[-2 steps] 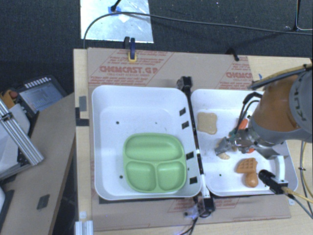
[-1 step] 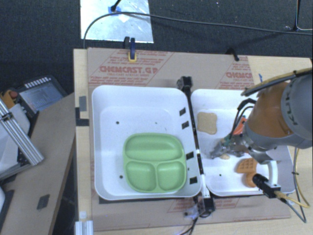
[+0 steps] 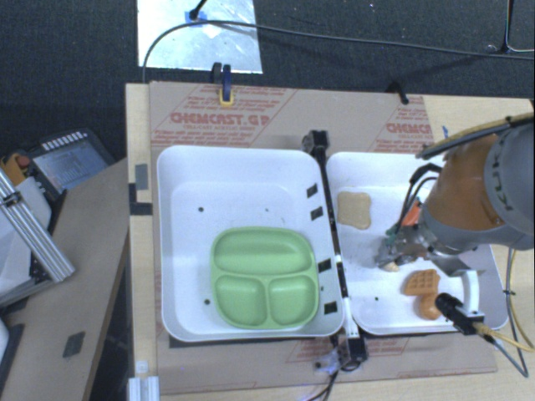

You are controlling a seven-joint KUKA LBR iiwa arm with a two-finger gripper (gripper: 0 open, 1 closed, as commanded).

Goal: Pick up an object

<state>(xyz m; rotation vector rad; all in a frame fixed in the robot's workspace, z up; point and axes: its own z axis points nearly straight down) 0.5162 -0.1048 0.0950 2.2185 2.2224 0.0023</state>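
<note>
Camera view: arm enters from right, orange band over the right bin [image 3: 361, 307], wrist angled down, gripper [image 3: 393, 253] low at bin floor mid-bin. Finger state: cannot tell. Tan bread slice [image 3: 354, 210] lies up-left of gripper, near the divider between bins. Waffle piece [image 3: 420, 282] just below-right of gripper, orange-brown nugget [image 3: 429, 307] touching it, near front rim. Left bin [image 3: 180, 224] holds a green divided tray [image 3: 263, 276], front-center; bare floor behind it.
</note>
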